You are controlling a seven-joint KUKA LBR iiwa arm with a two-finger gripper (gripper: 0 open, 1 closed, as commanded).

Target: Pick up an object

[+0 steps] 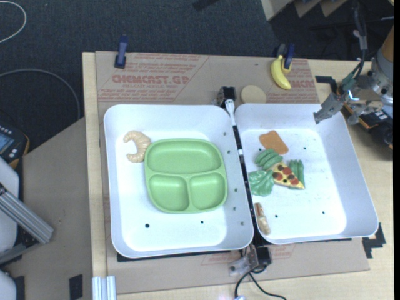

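The right bin holds an orange-brown flat piece, a green leafy toy, a pizza slice, another green leaf and a small tan piece by its left wall. In the left bin a croissant lies beside a green divided plate. My gripper hovers over the far right corner of the right bin, apart from every object, with nothing seen in it.
A yellow banana and a tan disc rest on the cardboard behind the bins. Blue clamps hold the board's far edge. The arm's body and cables crowd the far right.
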